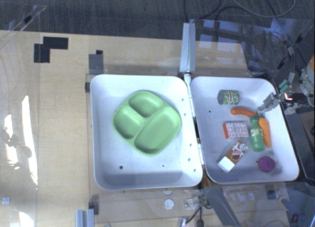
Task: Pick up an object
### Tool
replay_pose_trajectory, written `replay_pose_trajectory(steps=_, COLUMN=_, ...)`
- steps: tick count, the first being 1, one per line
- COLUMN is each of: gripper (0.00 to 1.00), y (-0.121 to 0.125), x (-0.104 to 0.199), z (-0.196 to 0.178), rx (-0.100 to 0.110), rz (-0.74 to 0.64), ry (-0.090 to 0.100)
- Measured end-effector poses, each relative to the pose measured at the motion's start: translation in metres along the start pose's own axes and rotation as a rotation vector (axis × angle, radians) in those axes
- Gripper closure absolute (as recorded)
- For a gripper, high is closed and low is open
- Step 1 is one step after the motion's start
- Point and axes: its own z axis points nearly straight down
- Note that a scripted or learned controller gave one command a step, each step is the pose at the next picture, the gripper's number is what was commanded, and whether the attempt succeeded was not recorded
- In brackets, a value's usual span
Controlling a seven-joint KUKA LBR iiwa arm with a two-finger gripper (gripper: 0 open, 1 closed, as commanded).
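The right bin (206,122) holds several small items: a green can (228,97) lying on its side, an orange sausage-shaped piece (243,112), a green bottle (256,134), an orange carrot (265,131), a red-and-white flat pack (236,130), a small carton (234,154) and a purple round piece (266,164). My gripper (269,103) hangs at the bin's far right rim, just right of the orange sausage-shaped piece and above the carrot. Nothing shows between its fingers.
The left bin (101,137) holds a green three-compartment plate (147,121). A metal divider post (186,48) stands between the bins at the back. Cables and clear panels lie behind the right bin. Bare wooden bench stretches to the left.
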Motion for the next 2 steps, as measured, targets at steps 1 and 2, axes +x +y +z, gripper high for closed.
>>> replay_pose_trajectory(steps=1, gripper=0.00, y=0.022, x=-0.011, z=0.144, rx=-0.012, rz=0.147, ry=0.004)
replay_pose_trajectory(steps=2, gripper=0.00, y=0.033, x=-0.005, z=0.156, rx=-0.005, rz=0.217, ry=0.005)
